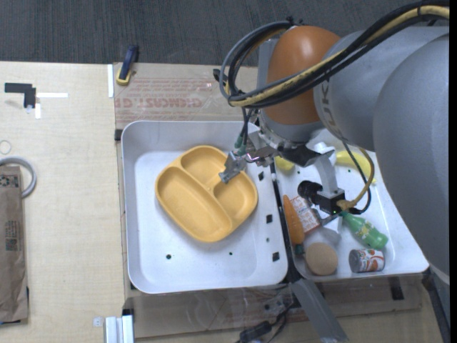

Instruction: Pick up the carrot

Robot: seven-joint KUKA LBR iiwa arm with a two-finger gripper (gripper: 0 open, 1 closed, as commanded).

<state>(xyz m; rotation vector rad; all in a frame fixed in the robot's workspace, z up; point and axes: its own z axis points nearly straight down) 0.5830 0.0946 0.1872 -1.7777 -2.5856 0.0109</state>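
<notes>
The carrot point(289, 213) is an orange elongated piece lying in the right bin point(400, 220), tight against the divider between the two bins. A red and white labelled item point(305, 220) touches its right side. My gripper point(230, 170) hangs over the left bin point(143, 213), above the upper right rim of a yellow divided plate point(203, 202). It is well to the left of the carrot and somewhat farther back. Nothing visible sits between its tips.
The right bin also holds a green bottle point(365, 231), a small can point(367, 260), a brown round object point(322, 259), a yellow banana point(359, 163) and a small yellow piece point(284, 165). My arm covers the bin's far right side. A brown paper bag point(11, 241) lies at the far left of the bench.
</notes>
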